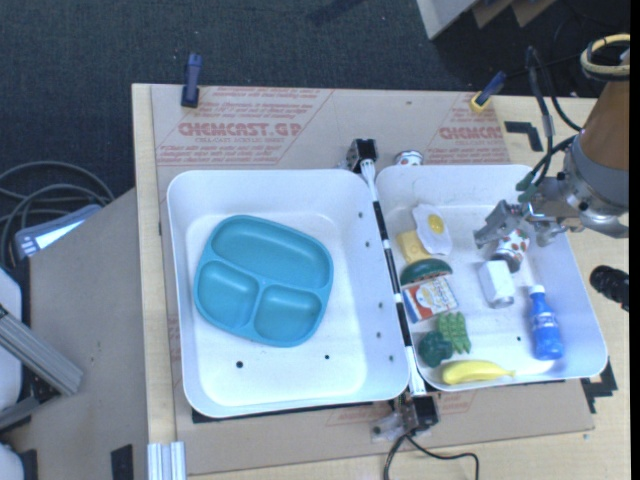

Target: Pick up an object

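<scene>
Gripper point(503, 236) hovers over the right bin point(590, 313), above a small grey block point(495, 281), beside the blue bottle point(545, 326) — fingers' spread impossible to tell.

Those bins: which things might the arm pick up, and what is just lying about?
For the job, in the right bin:
gripper
fried egg
blue bottle
banana
broccoli
small carton

Lying about:
blue divided plate in the left bin
cardboard sheet
blue clamp
</scene>
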Robot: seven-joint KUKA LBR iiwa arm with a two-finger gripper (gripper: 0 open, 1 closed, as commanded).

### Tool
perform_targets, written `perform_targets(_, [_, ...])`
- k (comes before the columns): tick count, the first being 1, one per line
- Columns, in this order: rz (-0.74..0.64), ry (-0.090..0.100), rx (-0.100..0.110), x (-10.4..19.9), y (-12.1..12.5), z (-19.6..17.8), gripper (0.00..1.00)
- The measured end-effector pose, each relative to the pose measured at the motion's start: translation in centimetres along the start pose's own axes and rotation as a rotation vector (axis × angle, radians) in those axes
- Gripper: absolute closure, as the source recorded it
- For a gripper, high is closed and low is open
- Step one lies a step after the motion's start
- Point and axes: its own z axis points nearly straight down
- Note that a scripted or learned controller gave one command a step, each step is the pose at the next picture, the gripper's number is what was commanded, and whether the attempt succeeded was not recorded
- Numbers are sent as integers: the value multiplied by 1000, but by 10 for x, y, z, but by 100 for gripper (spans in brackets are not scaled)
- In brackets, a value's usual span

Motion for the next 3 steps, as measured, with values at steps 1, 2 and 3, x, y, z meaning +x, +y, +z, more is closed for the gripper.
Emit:
perform_targets(1, [1,0,2,-57,13,111,0])
perform_targets(2, [0,-1,-1,-85,43,163,0])
perform_targets(3, [-1,4,3,-98,-8,143,0])
